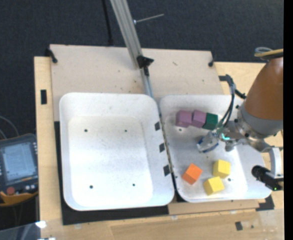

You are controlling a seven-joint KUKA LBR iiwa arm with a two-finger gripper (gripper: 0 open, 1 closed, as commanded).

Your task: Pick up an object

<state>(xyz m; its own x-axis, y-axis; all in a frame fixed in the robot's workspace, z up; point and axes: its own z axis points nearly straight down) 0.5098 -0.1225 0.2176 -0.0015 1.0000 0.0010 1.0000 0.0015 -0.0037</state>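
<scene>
Nearest the lens: metal pole (128,26), slanting over the bench toward the right bin (186,104). Gripper (209,143) low inside that bin, mid-floor; open or clenched, cannot tell. Two purple blocks (191,118) and green block (211,120) just behind it. Orange block (192,173) and two yellow blocks (218,176) at the bin's front.

Bins (111,101) white; blocks: purple (184,118), green (211,120), orange (192,173), yellow (221,168).
</scene>
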